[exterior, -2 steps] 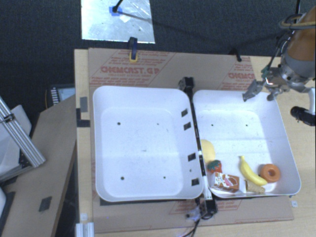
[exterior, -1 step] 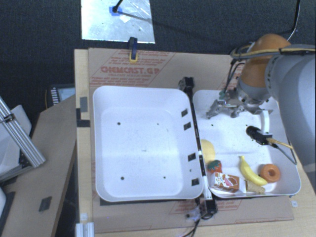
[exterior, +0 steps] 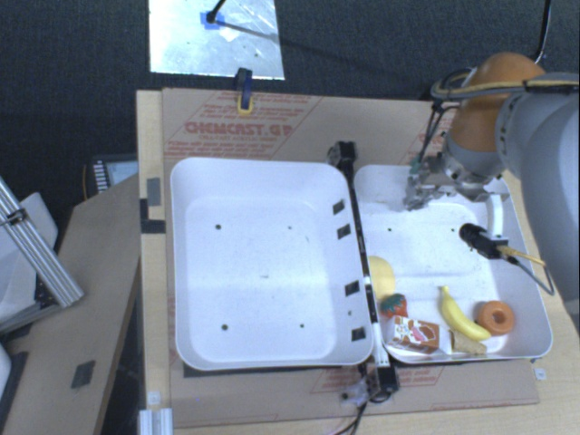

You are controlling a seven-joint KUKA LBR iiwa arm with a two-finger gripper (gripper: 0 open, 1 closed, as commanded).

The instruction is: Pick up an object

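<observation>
The right white bin (exterior: 535, 320) holds several objects along its near side. A yellow banana (exterior: 456, 313) lies beside an orange ring (exterior: 495, 316). A red and white packet (exterior: 416, 333) sits at the near left corner, with a small red piece (exterior: 392, 305) and a round yellow fruit (exterior: 381, 275) just beyond it against the left wall. My gripper (exterior: 415, 195) hangs over the far left part of this bin, well away from all of these objects, and nothing shows in its grasp.
The left white bin (exterior: 190, 243) stands beside the right one, with black clips (exterior: 344, 208) along the shared wall. Both bins rest on a cardboard sheet (exterior: 272, 125). A silver plate (exterior: 216, 25) lies beyond the bench.
</observation>
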